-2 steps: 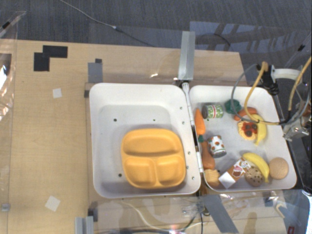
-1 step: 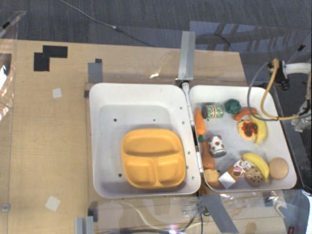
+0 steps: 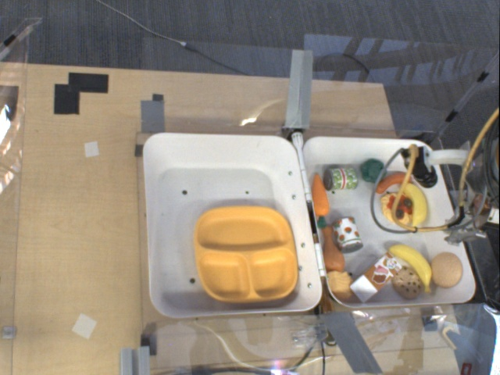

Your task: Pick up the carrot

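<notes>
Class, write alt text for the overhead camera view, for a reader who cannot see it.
An orange toy carrot lies along the left wall of the right-hand shallow white bin, among small toy foods including a yellow banana and a green-labelled can. The left-hand white bin holds a yellow-orange divided plate.

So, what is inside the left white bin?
A yellow divided tray lies in the left bin, toward its near side. The bin floor under the tray is covered, so unseen.

A thin yellow cable (image 3: 467,162) and a black cable (image 3: 373,209) loop from grey metal fittings (image 3: 467,226).
</notes>
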`<action>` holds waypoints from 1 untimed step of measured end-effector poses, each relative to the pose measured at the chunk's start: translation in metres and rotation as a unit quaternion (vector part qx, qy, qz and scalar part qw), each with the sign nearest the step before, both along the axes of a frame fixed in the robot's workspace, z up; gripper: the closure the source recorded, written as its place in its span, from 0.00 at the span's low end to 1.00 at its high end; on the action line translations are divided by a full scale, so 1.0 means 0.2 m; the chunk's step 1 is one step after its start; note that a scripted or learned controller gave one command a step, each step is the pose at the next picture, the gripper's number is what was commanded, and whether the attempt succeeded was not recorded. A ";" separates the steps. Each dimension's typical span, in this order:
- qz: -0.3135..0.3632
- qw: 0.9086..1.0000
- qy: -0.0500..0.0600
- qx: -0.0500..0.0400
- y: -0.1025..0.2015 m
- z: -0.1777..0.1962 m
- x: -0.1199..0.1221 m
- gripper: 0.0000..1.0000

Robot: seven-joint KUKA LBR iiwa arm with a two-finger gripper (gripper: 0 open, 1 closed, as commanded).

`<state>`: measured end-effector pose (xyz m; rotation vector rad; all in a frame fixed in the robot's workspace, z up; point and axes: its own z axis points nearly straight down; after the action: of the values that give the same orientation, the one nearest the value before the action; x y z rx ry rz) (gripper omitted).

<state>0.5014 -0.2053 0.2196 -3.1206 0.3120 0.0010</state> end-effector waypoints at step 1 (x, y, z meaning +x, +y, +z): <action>0.000 1.000 0.001 -0.001 0.02 -0.32 0.00 1.00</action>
<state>0.5011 -0.2015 0.1550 -3.1221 0.3108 0.0039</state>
